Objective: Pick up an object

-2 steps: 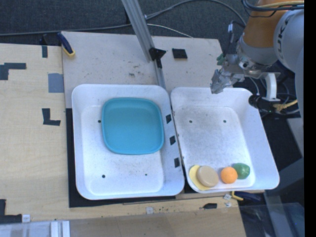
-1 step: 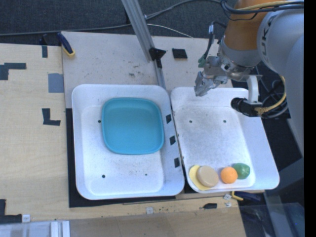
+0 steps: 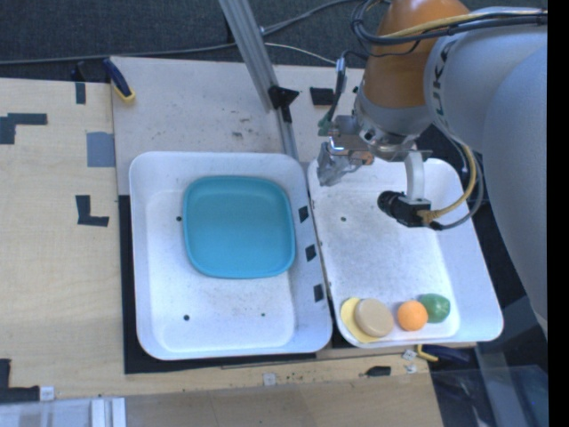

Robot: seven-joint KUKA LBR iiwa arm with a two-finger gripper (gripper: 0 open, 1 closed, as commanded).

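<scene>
Along the right bin's [image 3: 391,247] near edge lie three small objects in a row: a tan round piece on a yellow disc [image 3: 370,318], an orange ball [image 3: 412,316] and a green piece [image 3: 435,307]. My gripper [image 3: 333,165] hangs at that bin's far left corner, close to the divider between the bins, well away from the three objects. I see nothing between its fingers. The orange-banded wrist [image 3: 404,56] rises above it.
A blue square plate [image 3: 238,226] lies in the left bin [image 3: 160,310]. A slanted metal pole [image 3: 258,60] runs down to the bins' far edge. A black cable fitting [image 3: 404,208] hangs over the right bin. A yellow clamp [image 3: 120,83] sits at far left.
</scene>
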